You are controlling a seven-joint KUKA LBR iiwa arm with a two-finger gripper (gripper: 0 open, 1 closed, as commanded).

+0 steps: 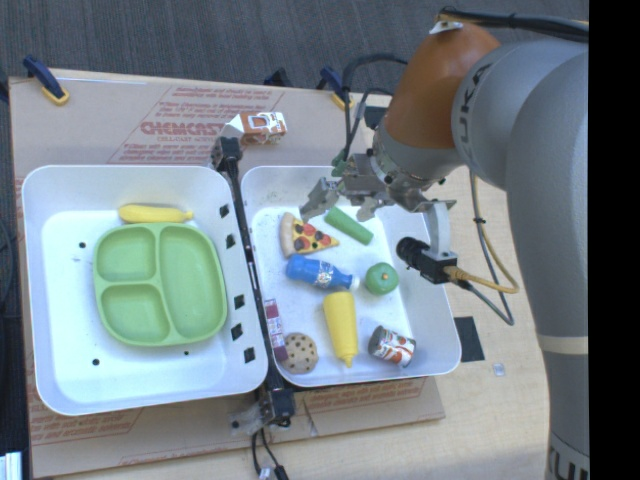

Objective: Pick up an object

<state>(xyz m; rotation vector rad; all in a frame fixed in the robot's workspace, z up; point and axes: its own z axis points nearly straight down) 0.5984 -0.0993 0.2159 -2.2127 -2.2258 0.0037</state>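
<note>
Green block, long and lying flat at a slant, sits in the upper middle of the right bin. Gripper hangs directly over its upper end, close above or touching — cannot tell which. Jaws stand apart, one finger toward the left over the bin floor, the other on the block's right side; nothing is clamped between them.

Pizza slice toy lies just left of the block, near but apart. Below it, a blue bottle lies on its side. Green apple rests to the bottle's right, toward the bin's right wall. Yellow mustard bottle lies lengthwise below the blue one. Cookie sits in the lower left corner of the right bin, and a small red and white can lies tipped in the lower right corner.

Left bin holds a green divided plate with three compartments, and a banana lying just above the plate's top edge.

Small box, orange and white, rests on the cardboard sheet behind the bins. Arm, grey with an orange band, reaches in from the right above the right bin.
</note>
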